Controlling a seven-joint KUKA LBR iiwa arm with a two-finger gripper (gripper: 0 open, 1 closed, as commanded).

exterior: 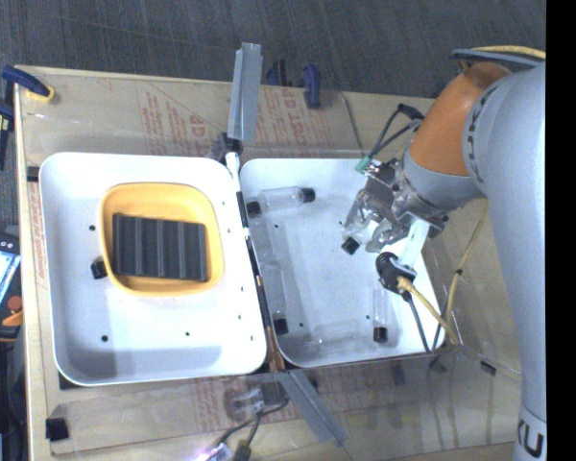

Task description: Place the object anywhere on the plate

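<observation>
Wooden bench (125, 113) held two white bins. Yellow plate (163, 200) w/ dark ridged object (161, 248) sat in left bin (67, 257). Gripper (370, 224) hovered at 3 o'clock over right bin (317, 296); jaw state unclear. Task apparently done; next, retreat.

The two bins, the left one (67, 334) and the right one (317, 296), are plain white with small black dots, and the surface (154, 113) under them is pale tan board printed with faint reddish lines and lettering. In the left bin lies a yellow-orange plate (125, 209) bearing a dark grey, almost black block (160, 248) ribbed with darker stripes. The arm (518, 152) is light grey with an orange band (451, 133), its hand (365, 229) is silvery metal with black tips, a yellow cable (432, 310) trails below it, and blue clamps (312, 84) sit at the far edge against dark grey carpet (125, 17).
</observation>
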